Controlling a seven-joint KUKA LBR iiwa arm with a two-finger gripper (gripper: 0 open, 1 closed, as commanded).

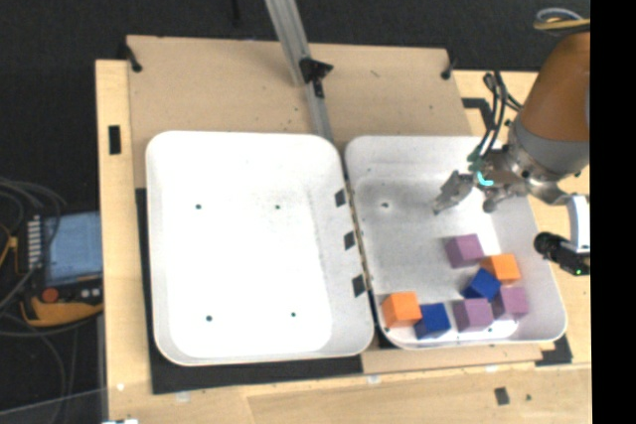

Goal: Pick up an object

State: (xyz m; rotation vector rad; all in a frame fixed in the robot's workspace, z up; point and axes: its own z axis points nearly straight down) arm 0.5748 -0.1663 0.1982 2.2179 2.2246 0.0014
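My gripper (469, 197) hangs over the upper middle of the right bin (397, 174), its two fingers spread open with nothing between them. Below it lies a purple block (464, 249). Further toward the bin's front right sit an orange block (505, 267), a blue block (484, 285) and two more purple blocks (473, 314), (515, 300). Along the front wall rest another orange block (401, 308) and a blue block (433, 321). The gripper touches none of them.
The left bin (248, 243) lies beside the right one, joined by small clips. A metal pole (283, 10) rises behind the bins. Cables and a blue device (70, 248) sit off the bench at left.
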